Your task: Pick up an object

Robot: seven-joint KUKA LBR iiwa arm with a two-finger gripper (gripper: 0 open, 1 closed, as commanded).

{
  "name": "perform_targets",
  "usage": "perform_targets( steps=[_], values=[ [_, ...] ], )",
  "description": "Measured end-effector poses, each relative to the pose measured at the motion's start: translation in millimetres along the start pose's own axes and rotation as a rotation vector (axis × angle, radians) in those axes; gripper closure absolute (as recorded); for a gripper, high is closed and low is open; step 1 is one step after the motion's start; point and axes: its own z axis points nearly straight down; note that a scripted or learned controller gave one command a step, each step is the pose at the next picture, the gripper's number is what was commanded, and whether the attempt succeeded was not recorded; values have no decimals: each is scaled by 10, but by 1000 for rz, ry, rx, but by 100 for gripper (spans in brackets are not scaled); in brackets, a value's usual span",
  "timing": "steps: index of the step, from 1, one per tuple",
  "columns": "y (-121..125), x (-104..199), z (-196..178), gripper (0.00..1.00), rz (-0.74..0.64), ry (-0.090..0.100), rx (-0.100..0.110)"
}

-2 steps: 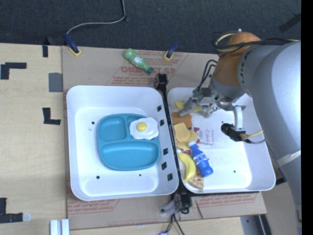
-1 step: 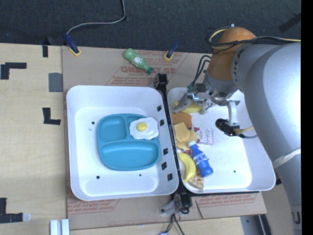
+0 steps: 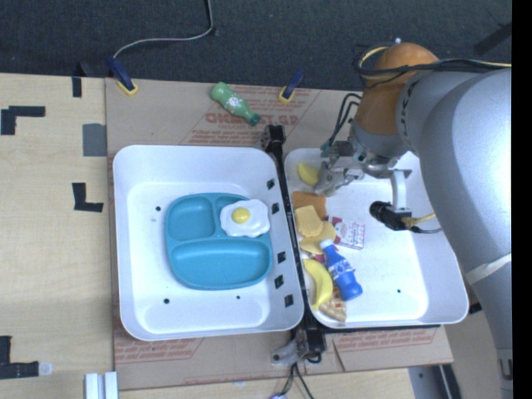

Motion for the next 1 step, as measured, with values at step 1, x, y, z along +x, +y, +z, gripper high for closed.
perform_targets(
  steps=[1],
  values=[
    [0,0,1,0,0,0,0]
  ],
)
